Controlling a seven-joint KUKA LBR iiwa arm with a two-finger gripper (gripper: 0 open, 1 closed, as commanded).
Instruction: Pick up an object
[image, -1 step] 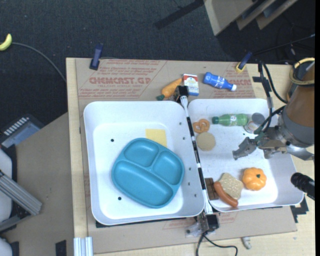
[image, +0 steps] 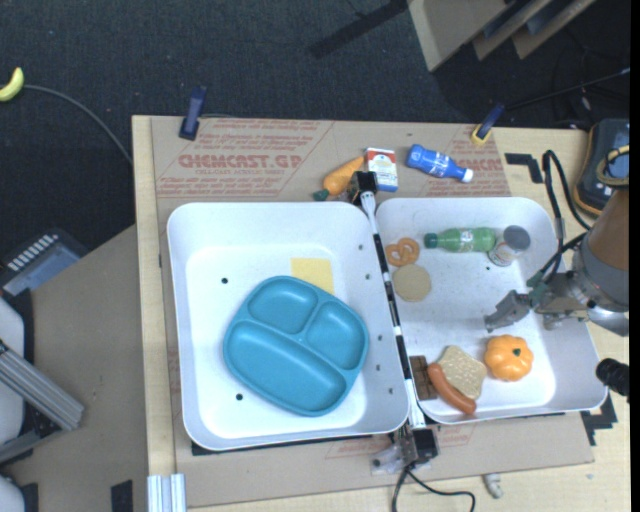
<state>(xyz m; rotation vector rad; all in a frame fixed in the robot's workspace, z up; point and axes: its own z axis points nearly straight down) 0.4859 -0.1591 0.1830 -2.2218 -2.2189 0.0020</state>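
Objects for picking lie scattered in the right bin, and we begin at the gripper, which hangs low over that bin's middle right, reaching in from three o'clock. Its dark fingers point toward nine o'clock, and we see nothing between them; whether they are spread or closed we cannot tell from this angle.

Just at five o'clock from the gripper sits an orange pumpkin-like toy, close to the fingertips but apart from them. Further toward seven o'clock we find a slice of toy bread leaning on a toy sausage, both near the bin's lower left corner. At ten o'clock from the gripper lies a round tan disc, with a small pretzel just above it. At twelve o'clock, along the bin's far side, a green bottle lies on its side, and a grey round piece rests beside its right end.

Out at nine o'clock, the left bin holds a blue divided plate, tilted slightly, and a yellow square slice touching the plate's upper edge.

Beyond the bins, toward twelve o'clock on the cardboard sheet, we see an orange toy, a small red and white carton and a blue bottle lying on its side.
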